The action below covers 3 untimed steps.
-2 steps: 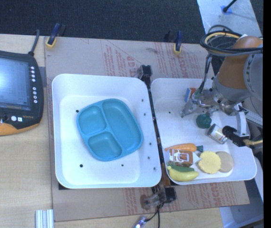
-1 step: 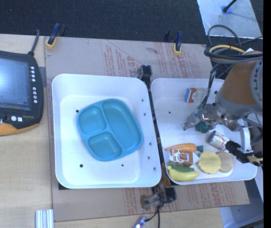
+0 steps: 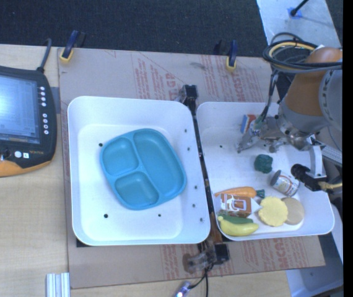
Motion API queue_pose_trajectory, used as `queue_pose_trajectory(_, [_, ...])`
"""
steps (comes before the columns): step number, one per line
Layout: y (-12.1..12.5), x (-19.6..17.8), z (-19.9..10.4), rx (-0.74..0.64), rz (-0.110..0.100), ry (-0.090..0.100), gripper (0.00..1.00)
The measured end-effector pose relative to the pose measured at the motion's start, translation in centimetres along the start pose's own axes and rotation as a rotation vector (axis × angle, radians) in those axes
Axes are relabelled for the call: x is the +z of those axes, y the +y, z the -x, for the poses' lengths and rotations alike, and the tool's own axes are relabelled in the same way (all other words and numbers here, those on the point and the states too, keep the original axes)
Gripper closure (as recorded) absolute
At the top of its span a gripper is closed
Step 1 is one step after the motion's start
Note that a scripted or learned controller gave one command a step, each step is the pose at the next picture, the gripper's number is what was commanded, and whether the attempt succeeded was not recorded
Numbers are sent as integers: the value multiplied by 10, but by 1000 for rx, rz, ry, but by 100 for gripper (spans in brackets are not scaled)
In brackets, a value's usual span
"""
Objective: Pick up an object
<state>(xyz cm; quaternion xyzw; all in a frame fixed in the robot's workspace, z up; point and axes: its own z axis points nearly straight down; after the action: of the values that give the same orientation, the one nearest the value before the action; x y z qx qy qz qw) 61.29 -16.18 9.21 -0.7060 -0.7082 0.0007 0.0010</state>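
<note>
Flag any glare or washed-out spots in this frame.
Camera view: the grey teach pendant's screen is washed out by glare; the white right bin is bright but items stay readable; the two-finger gripper looks slightly soft.

Hand low in right bin, near green object; blue tray in left bin.
</note>
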Motion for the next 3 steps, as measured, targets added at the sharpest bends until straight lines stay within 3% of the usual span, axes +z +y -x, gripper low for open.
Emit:
queue_pose_trajectory(1, [-47, 1, 9, -2, -2, -1, 0])
queue_pose_trajectory(2, [-47, -10, 10, -4, -4, -2, 100])
queue_pose_trajectory(3, [35, -37, -15, 0, 1, 0, 100])
